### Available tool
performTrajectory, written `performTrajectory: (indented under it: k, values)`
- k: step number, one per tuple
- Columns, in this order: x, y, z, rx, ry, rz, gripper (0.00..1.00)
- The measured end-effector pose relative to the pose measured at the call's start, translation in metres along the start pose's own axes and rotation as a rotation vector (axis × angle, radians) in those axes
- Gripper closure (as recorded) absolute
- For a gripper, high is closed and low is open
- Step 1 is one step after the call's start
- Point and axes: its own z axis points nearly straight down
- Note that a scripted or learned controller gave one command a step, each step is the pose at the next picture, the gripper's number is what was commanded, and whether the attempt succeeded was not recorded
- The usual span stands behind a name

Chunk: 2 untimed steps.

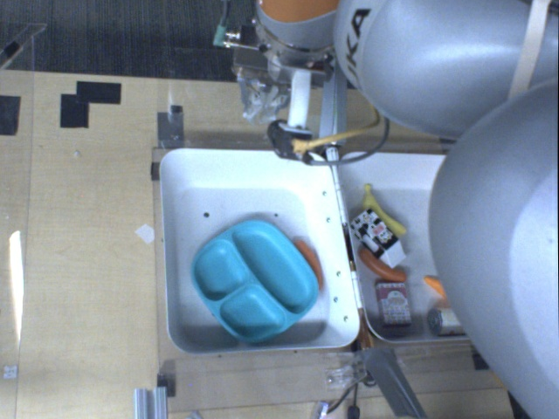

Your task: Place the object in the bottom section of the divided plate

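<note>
Nearest, at the lower middle of the frame, the blue divided plate (254, 279) lies tilted in the left bin (183, 234), its compartments bare, so nothing has yet been placed in its bottom section. An orange piece (307, 260) rests just beside the plate's right rim, outside it. In the right bin (410, 168) the candidate objects lie crowded together: a small can (394, 304), a sausage-like piece (383, 267), a white printed box (377, 231) and a banana (382, 210). Farther, at upper middle, the hand (278, 112) hangs above the bins' far edge over the desk (79, 234); I cannot tell whether it is spread or pressed together, and nothing visibly sits in it.
</note>
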Motion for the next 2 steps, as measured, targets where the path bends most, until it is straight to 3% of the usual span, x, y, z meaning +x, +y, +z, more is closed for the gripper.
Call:
performTrajectory:
  k: [1, 2]
  values:
    - [0.006, -0.070, 0.080, 0.004, -0.001, 0.374, 1.00]
    - [0.016, 0.021, 0.059, 0.000, 0.001, 0.229, 1.00]
